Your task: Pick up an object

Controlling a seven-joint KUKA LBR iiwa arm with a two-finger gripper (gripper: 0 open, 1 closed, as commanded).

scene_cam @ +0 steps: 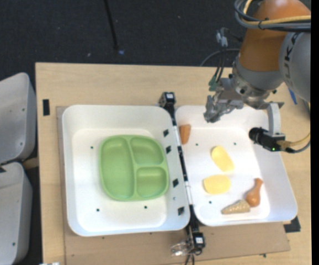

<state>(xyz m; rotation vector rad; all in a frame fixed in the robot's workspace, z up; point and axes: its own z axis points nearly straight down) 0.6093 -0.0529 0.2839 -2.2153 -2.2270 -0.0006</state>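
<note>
Claw (213, 114), grip state indeterminate, hangs over right bin's (275, 164) far edge; nearest target, carrot (185, 133), lies just left and nearer camera, long axis along divider (179, 159).

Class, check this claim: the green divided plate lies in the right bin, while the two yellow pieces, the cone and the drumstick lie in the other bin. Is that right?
Not quite. The camera view shows the green divided plate in the left bin, not the right one. The two yellow pieces, the cone and the drumstick do lie in the other bin, the right bin.
</note>
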